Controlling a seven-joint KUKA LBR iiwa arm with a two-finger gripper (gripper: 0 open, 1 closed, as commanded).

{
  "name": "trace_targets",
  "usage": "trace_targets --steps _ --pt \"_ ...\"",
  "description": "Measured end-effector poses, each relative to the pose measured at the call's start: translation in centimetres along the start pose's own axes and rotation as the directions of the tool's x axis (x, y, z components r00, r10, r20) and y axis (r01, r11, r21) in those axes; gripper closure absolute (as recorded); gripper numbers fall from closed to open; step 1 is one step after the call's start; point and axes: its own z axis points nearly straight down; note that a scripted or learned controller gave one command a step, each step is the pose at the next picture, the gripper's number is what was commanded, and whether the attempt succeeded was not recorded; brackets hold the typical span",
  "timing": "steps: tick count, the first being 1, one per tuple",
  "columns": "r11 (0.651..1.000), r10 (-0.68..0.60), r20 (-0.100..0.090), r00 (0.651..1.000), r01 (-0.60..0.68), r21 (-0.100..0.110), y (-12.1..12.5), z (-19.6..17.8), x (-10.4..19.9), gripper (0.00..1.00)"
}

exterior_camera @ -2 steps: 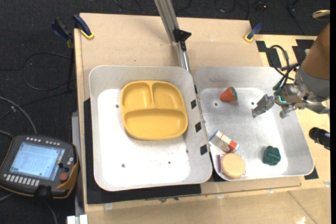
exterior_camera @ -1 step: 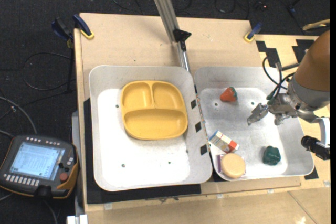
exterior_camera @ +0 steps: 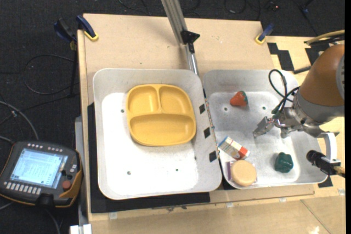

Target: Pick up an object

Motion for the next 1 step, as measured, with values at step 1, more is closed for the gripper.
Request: trace_targets --steps 1 --pt "1.0 -0.001 0.001 1.0 0.001 -0.005 0.06 1.81 0.04 0.0"
